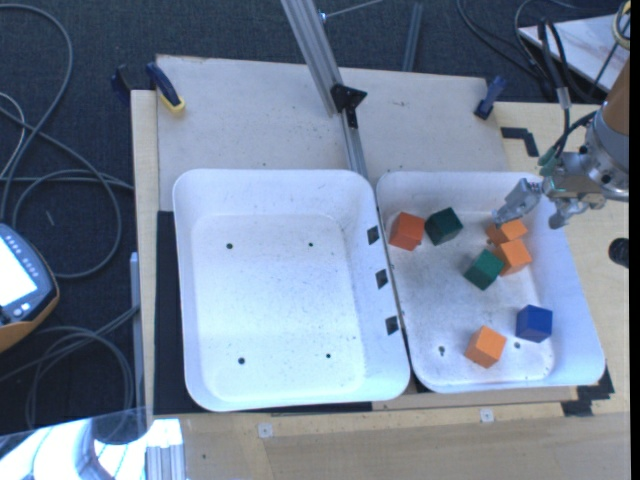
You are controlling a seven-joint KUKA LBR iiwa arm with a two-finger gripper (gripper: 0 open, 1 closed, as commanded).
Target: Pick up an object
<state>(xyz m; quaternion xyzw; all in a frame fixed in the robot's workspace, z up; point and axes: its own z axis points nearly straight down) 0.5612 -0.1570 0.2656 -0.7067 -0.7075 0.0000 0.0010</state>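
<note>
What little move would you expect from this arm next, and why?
Probably a short descent onto the orange blocks. The end effector hangs just above them at the far side of the right bin, with nothing between its fingers, so lowering looks like the nearest chance at a pick.

One fixed overhead camera, slanting down on both bins (190,193).

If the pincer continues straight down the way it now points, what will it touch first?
Most likely the orange block just below the pincer, in the right bin. Depth is unclear from this slanted view, so it might miss slightly.
</note>
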